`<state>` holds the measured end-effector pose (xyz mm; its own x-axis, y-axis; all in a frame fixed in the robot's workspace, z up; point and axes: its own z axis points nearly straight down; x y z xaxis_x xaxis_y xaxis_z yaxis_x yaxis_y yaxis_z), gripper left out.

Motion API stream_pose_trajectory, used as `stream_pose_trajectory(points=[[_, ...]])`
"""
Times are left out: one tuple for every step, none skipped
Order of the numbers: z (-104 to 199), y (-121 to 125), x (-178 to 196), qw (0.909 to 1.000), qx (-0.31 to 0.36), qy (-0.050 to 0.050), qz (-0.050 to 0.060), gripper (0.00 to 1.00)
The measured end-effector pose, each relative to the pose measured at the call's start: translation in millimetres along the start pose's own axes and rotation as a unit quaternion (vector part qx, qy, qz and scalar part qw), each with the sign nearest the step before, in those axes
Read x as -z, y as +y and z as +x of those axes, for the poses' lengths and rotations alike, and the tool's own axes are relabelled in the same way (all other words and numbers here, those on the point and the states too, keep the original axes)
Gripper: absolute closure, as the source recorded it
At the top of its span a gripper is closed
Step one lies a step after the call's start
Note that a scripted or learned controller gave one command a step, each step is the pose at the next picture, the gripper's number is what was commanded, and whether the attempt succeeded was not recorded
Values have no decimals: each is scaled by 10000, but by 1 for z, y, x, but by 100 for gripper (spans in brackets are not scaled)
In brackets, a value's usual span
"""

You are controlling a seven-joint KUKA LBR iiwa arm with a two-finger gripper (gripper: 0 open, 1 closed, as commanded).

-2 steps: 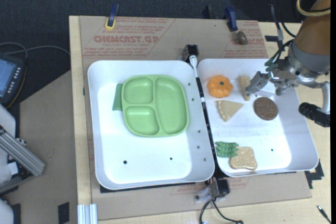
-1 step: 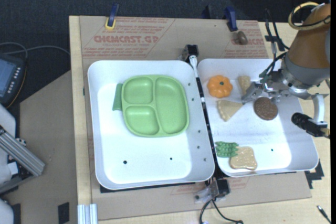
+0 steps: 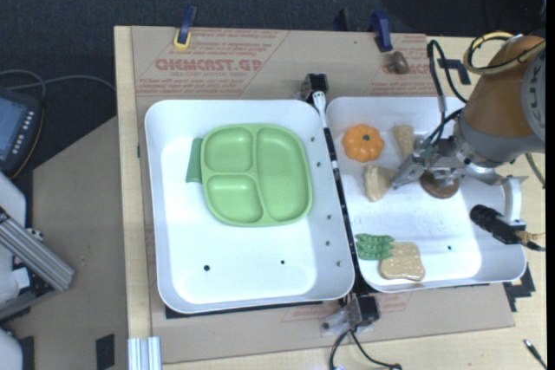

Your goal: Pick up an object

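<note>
We see the two-finger metal gripper point(image 3: 414, 170) reaching low into the right-hand shallow white bin point(image 3: 451, 260), its slim grey fingers point(image 3: 404, 177) pointing down and to the left, but we cannot tell whether they are spread or closed, since they blur together at this angle. Just off the fingertips, to their left, lies a pale beige wedge-shaped piece of toy food point(image 3: 375, 183); whether the tips touch it we cannot tell. Above the fingers stands a second pale beige wedge point(image 3: 404, 139), and beside that, further left, a small orange toy pumpkin with a green stem point(image 3: 362, 142). Right behind the fingers a round brown disc point(image 3: 440, 184) rests on the bin floor, partly under the gripper body. Well below the fingers, at the bin's near edge, a green leafy toy vegetable point(image 3: 374, 245) touches a tan slice of toy bread point(image 3: 401, 262). Further left, in the left-hand shallow white bin point(image 3: 173, 212), lies a light green plastic plate with three compartments point(image 3: 256, 173).
</note>
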<state>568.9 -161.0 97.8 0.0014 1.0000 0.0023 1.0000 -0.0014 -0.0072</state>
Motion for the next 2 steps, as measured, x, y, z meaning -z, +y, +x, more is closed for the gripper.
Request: stream_pose_trajectory(points=[[0,1,-11,10000,8,-9,-34,0],[-2,3,2,10000,-3,-39,-81,100]])
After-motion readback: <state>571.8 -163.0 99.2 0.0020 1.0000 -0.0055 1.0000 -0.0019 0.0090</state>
